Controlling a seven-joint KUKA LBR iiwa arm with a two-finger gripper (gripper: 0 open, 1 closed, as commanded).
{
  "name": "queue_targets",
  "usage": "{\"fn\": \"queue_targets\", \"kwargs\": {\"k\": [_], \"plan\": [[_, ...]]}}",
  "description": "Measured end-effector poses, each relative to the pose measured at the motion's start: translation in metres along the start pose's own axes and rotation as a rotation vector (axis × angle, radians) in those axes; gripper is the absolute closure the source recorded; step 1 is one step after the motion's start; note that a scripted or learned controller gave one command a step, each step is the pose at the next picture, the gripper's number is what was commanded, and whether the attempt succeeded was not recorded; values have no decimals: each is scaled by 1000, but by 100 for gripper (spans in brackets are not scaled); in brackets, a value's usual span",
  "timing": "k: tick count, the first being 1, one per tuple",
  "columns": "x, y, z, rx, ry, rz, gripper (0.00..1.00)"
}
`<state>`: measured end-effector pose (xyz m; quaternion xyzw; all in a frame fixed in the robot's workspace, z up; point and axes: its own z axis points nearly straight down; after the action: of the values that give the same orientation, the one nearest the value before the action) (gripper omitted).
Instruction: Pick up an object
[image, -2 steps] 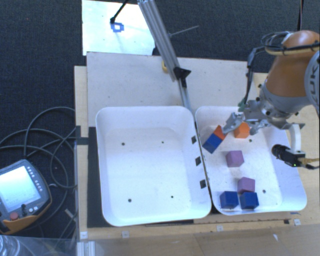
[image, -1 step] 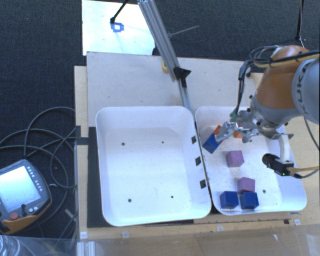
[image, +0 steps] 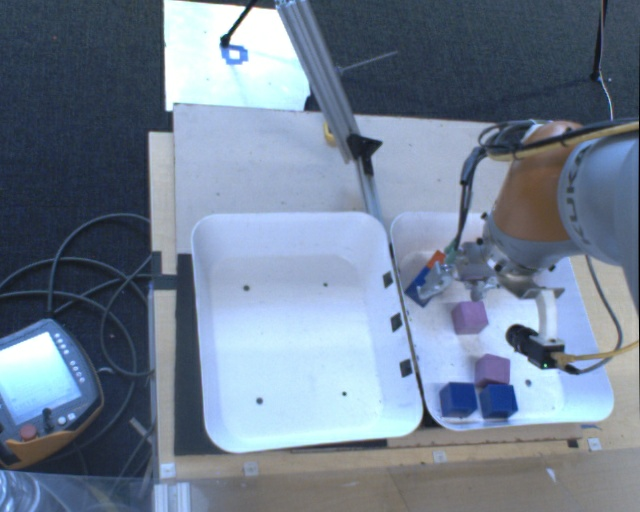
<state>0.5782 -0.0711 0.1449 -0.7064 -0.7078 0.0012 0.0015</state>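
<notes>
The right bin (image: 590, 330) holds several small blocks. A purple cube (image: 469, 317) lies near its middle, and a second purple cube (image: 491, 369) sits closer to the front. Two blue cubes (image: 458, 399) (image: 498, 401) rest side by side at the front wall. A blue and orange object (image: 427, 280) lies against the bin's left wall. My gripper (image: 474, 284) hangs under the orange-banded wrist, just above and behind the nearer purple cube and right of the blue and orange object. The wrist hides much of it.
The left bin (image: 290, 330) stands beside the right one, sharing a wall with black clips. A slanted metal pole (image: 330, 80) crosses the back of the bench. A teach pendant (image: 40, 385) and cables lie on the floor at left.
</notes>
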Motion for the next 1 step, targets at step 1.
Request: {"fn": "queue_targets", "kwargs": {"k": [1], "plan": [[-1,2,-14,-7,-1,-2,100]]}}
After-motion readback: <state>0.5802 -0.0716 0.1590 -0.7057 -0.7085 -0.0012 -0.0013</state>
